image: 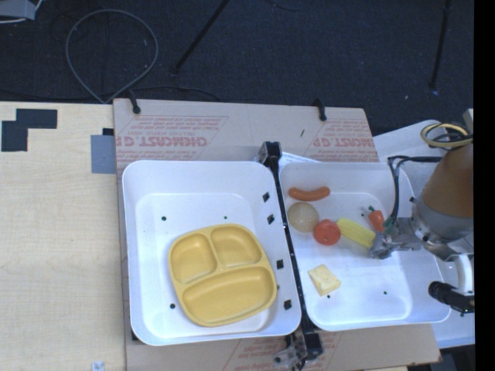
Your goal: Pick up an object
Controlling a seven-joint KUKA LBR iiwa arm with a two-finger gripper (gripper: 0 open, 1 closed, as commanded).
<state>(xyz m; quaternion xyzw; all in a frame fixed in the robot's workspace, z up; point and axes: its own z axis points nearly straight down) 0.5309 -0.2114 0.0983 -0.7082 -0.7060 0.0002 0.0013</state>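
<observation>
One claw: the gripper (380,247) sits low over the right-hand part of the right bin (363,308), at the end of the grey and orange arm (452,195) reaching in from the right; whether it is released or clenched I cannot tell.
Nearest thing: a yellow corn cob (356,231) lies at a slant with its right end just beside the claw tip, possibly touching it; contact is too small to judge.
Above the claw: a small orange carrot (376,219) lies close to the arm's wrist, just above the corn.
Left of the corn: a red tomato (327,233) touches or nearly touches the corn's left end.
Further left: a pale round onion-like ball (302,217) sits beside the tomato.
Top of bin: a sausage (308,194) lies well apart from the claw, near the far wall.
Lower middle: a pale yellow cheese wedge (324,279) lies alone, down and left of the claw.
Left bin (147,188): holds a yellow divided plate (223,274) with three compartments, well apart from the claw.
</observation>
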